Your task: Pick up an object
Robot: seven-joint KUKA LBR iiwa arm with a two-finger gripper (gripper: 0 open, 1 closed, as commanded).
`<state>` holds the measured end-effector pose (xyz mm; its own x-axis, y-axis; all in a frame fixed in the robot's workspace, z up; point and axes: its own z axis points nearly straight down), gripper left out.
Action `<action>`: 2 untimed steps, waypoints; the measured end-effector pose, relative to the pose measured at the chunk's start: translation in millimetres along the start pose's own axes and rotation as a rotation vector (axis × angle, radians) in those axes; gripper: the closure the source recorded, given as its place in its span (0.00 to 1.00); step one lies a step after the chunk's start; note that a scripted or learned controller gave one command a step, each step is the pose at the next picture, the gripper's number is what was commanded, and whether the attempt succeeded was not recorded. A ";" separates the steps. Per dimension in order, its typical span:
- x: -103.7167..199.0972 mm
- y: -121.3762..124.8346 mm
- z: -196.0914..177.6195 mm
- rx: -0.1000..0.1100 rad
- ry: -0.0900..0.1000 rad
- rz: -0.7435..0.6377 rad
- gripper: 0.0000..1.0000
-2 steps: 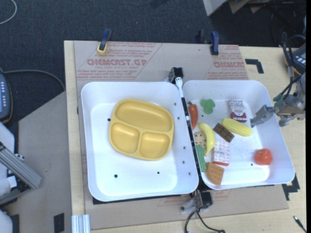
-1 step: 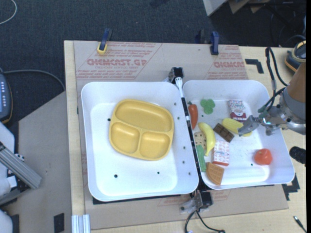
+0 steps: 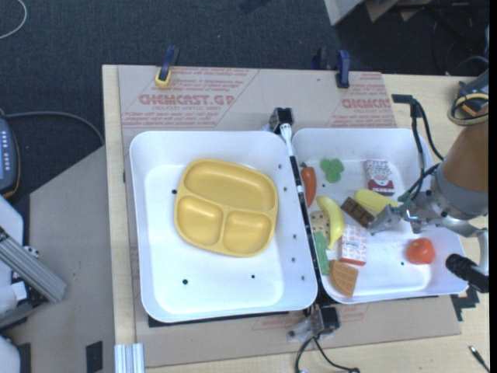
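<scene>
Crowding hand (image 3: 386, 222), grip unclear: brown block (image 3: 356, 210), banana (image 3: 333, 217), tomato (image 3: 420, 250) nearby.

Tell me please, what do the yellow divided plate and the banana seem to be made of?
The yellow divided plate looks like moulded plastic with a matt to slightly satin finish: one even colour, rounded compartment edges, soft highlights. The banana is probably a plastic toy: its yellow is very uniform and smooth, and it lies among other toy-like food pieces in the right bin. At this size I cannot be sure.

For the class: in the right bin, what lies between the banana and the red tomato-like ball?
The camera view shows a small red-and-white packet lying between the banana and the red ball, then bare bin floor.
</scene>
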<state>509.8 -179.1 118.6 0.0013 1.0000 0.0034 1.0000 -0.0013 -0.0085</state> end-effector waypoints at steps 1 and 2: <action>0.1 -0.4 36.1 -0.004 -0.002 0.000 0.00; -0.4 0.4 23.6 -0.009 -0.004 0.001 1.00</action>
<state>510.1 -179.4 95.0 0.0023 1.0000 -0.0011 1.0000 -0.0023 0.0008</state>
